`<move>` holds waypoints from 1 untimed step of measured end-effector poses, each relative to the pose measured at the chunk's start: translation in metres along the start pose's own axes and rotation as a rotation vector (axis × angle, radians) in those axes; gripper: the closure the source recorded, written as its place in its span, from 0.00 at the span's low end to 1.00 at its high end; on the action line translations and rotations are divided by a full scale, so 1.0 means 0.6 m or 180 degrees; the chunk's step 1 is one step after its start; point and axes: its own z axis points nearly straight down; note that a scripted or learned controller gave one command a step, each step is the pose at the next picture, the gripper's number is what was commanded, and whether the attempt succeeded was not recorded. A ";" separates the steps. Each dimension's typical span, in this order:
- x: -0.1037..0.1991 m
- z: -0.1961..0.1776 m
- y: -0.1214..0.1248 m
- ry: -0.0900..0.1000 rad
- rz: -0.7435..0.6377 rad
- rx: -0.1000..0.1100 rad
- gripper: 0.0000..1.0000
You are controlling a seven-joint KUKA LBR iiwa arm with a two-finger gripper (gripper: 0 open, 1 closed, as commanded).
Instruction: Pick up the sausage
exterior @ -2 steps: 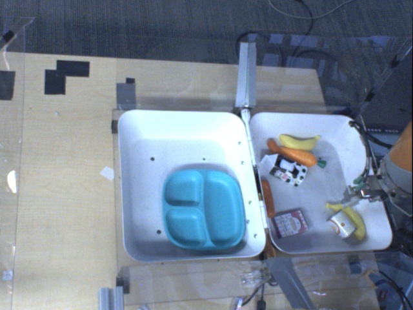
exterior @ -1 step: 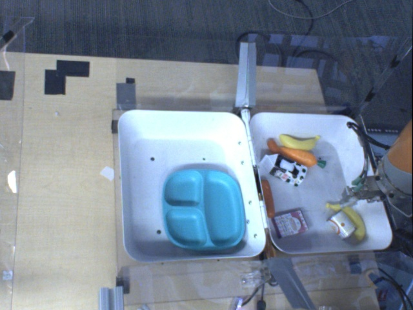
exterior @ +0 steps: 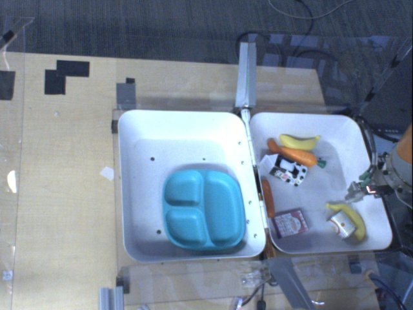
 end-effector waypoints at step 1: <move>-0.001 -0.040 0.001 -0.0006 -0.0833 -0.0007 1.00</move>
